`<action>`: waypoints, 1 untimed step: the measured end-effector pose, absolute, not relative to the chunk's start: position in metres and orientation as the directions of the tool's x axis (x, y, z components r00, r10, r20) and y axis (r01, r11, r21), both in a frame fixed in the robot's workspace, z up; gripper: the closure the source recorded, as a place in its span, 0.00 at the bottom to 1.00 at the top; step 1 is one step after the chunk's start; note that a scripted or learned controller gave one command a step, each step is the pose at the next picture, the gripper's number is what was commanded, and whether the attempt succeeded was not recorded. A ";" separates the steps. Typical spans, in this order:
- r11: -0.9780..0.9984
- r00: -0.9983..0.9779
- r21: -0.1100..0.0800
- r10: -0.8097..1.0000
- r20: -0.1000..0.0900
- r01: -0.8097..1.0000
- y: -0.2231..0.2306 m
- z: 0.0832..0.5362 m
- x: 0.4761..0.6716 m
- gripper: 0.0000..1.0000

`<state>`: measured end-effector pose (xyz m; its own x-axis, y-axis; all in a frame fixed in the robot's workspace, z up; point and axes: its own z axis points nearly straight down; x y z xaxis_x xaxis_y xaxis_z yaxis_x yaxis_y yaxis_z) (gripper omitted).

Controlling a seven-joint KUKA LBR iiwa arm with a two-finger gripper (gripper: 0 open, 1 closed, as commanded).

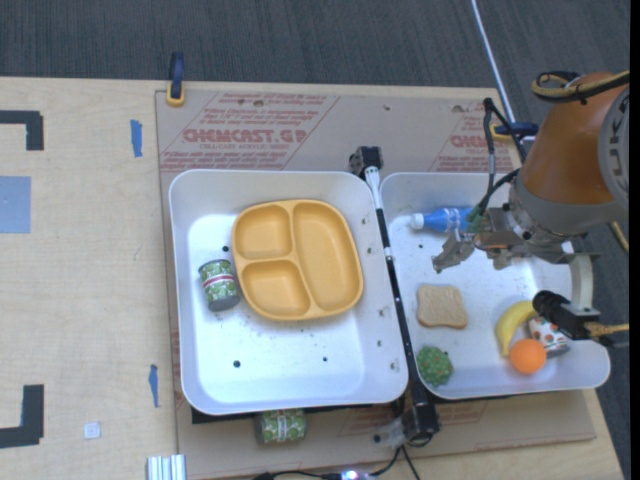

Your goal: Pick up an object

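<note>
The gripper [452, 253] hovers over bare floor in the right bin [590, 373], fingers spread, holding nothing. Bread slice [441, 307] lies just below. The board [250, 128] reads "CHEMCAST".

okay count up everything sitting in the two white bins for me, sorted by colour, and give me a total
Yellow: 2, the divided plate and the banana
Green: 2, the can and the broccoli
Orange: 1, the orange
Tan: 1, the bread slice
Blue and white: 1, the tube
Multicoloured: 1, a small item beside the orange
Total: 8
</note>
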<state>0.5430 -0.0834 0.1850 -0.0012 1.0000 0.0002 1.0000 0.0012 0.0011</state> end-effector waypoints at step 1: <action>-0.001 0.001 0.002 1.000 -0.001 1.000 -0.110 0.097 0.553 0.00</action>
